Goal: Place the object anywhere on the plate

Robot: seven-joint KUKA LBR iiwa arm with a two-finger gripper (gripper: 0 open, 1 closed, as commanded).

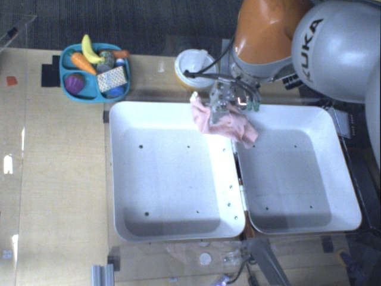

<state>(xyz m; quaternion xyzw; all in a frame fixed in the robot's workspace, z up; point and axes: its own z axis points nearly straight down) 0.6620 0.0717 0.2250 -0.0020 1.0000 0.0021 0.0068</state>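
The big grey robot arm (333, 46) reaches in over the far edge of the two white bins; its hand (225, 103) points down, and a soft pink cloth (225, 123) hangs bunched from the closed fingers, so the hand seems to have hold of it; the cloth droops over the seam between the left bin (128, 159) and the right bin (333, 159), lifted up so it can be carried; a blue plate with sections (92, 91), full of toy food, sits on the tabletop (53, 177) well to the left; that is probably where the cloth must go.
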